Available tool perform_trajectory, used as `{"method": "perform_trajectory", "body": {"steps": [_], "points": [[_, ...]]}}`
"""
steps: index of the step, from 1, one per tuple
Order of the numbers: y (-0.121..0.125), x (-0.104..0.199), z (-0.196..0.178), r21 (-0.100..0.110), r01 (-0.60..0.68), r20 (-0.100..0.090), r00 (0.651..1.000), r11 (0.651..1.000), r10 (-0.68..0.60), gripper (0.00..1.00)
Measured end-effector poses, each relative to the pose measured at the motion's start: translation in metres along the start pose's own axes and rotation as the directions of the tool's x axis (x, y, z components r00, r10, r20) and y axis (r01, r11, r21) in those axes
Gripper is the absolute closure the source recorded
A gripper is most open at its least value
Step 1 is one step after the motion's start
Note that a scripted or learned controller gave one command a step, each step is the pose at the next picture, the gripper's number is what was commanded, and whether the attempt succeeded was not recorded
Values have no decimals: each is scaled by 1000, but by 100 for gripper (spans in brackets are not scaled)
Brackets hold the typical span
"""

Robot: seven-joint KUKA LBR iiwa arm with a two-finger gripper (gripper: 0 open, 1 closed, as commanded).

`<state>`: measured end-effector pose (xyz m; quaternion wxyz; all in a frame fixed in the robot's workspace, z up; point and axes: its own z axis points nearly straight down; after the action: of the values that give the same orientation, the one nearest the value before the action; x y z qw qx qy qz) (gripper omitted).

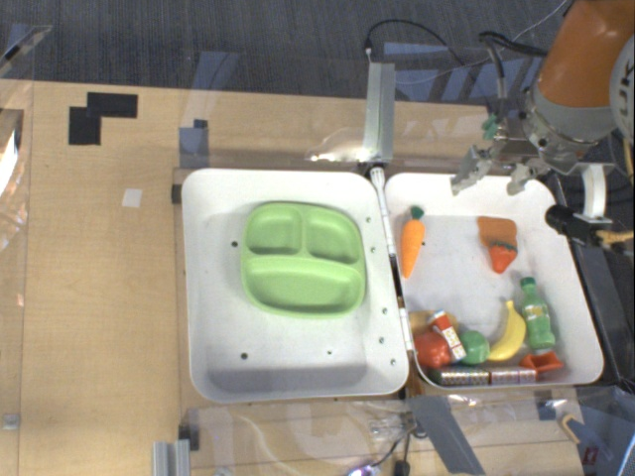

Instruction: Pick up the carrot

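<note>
Orange carrot (411, 245) lay hard against the right bin's left wall (394, 266). Gripper (493, 176) hovered spread, empty, over that bin's far rim. Risk: wall blocking one finger, carrot slipping.

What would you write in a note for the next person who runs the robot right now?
Gripper: open, holding nothing, hovering over the back edge of the right bin.
Carrot: lying in the right bin near its left wall, green top pointing to the back, apart from the other toys.
Done: nothing picked up yet.
Left: move over the carrot, go down, close on it, lift.
</note>
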<state>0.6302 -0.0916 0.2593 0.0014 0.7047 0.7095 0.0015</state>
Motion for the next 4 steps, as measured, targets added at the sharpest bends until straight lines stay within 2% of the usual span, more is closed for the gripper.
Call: {"method": "perform_trajectory", "body": {"steps": [1, 2, 3, 4], "points": [[24, 9, 159, 1, 60, 0, 998, 998, -60, 0], [2, 5, 171, -5, -102, -2, 995, 995, 102, 0], [-23, -5, 170, -8, 45, 0, 999, 999, -45, 0], [-21, -3, 157, -15, 47, -2, 999, 999, -47, 100]]}}
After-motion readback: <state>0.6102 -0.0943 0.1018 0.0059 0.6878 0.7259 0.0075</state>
